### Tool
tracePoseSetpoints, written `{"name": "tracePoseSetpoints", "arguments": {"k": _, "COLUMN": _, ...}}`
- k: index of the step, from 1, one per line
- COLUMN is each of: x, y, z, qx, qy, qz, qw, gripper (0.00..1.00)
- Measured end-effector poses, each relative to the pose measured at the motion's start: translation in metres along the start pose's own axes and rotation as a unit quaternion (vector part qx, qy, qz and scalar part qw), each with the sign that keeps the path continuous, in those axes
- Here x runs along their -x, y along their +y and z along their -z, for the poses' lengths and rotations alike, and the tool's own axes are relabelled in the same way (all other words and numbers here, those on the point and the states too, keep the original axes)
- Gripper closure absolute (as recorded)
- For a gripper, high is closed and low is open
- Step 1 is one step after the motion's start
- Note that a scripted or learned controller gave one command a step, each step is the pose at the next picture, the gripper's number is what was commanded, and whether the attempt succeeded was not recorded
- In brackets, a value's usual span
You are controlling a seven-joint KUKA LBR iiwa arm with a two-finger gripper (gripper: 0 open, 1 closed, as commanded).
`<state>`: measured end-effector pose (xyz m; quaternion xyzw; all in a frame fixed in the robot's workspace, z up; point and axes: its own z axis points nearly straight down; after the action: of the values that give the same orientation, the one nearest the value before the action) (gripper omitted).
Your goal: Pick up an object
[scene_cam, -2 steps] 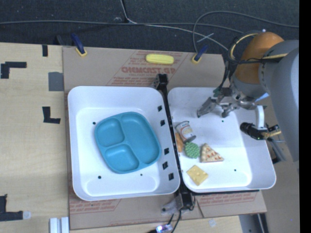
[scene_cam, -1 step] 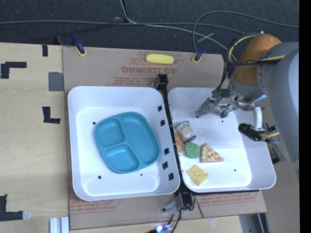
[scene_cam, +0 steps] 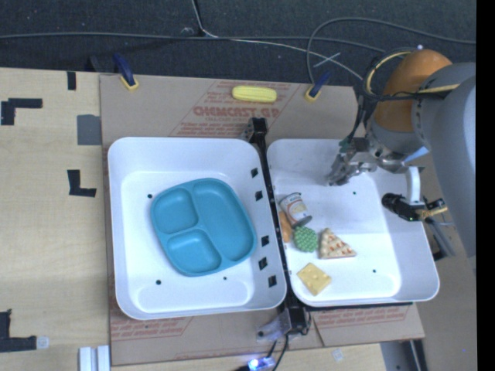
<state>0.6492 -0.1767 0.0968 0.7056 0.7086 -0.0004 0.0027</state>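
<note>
Tool over right bin, objects apart from it.

The tool [scene_cam: 338, 178] hangs above the right bin's [scene_cam: 387, 277] far floor; its opening cannot be told. A small can [scene_cam: 294, 205], green piece [scene_cam: 305, 239], waffle slice [scene_cam: 336, 246] and yellow block [scene_cam: 314, 277] lie nearer the camera, well clear of it.

Blue divided plate [scene_cam: 203, 226] in left bin [scene_cam: 128, 161]; pincer [scene_cam: 340, 172] over right bin [scene_cam: 402, 273] beside small food items [scene_cam: 313, 242].
</note>
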Motion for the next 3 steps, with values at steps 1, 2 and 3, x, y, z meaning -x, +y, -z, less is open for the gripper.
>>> {"name": "tracePoseSetpoints", "arguments": {"k": 1, "x": 0.009, "y": 0.000, "z": 0.048, "qx": 0.000, "qy": 0.002, "qz": -0.001, "qw": 1.0000, "gripper": 1.00}}
{"name": "tracePoseSetpoints", "arguments": {"k": 2, "x": 0.015, "y": -0.003, "z": 0.109, "qx": 0.001, "qy": 0.001, "qz": -0.001, "qw": 1.0000, "gripper": 1.00}}
{"name": "tracePoseSetpoints", "arguments": {"k": 3, "x": 0.017, "y": 0.001, "z": 0.173, "qx": 0.002, "qy": 0.001, "qz": -0.001, "qw": 1.0000, "gripper": 1.00}}
